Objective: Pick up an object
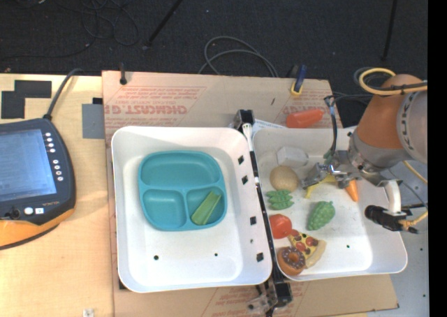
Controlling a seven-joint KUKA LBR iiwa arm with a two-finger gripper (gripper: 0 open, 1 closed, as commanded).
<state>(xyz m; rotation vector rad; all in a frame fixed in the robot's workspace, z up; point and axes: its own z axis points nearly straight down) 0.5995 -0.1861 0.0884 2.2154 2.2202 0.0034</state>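
Hung low in the right bin (380,256) over the banana (316,181), gripper (334,169) perhaps poised to grasp; opening indiscernible.

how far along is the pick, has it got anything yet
Done so far: the arm has reached into the right bin, with the claw low among the toy food, beside the potato and the small carrot. In hand: nothing visibly lifted; whether it grips anything is unclear. Left: secure an object and raise it clear. The divided teal plate sits untouched in the left bin.
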